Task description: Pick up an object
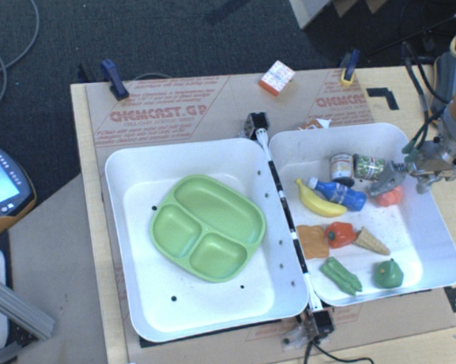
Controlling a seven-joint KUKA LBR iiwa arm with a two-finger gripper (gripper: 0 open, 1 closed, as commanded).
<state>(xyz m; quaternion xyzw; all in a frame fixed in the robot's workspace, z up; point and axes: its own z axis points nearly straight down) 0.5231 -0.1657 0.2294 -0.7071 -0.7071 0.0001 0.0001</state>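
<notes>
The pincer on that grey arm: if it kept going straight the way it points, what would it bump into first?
The pincer points leftward and down over the right bin, so it would probably meet the small can and blue bottle first. The red piece lies just beneath it, and depth is hard to judge from above.

Red print runs across the brown cardboard sheet (205, 100) that covers the worktop, well to the left of the hand (394, 174) and farther from the camera; the larger line there reads roughly "CHEMCAST GP", with smaller lines around it too fine to read; a second patch of the same red lettering (340, 100) lies just beyond the hand, partly cut off.
</notes>
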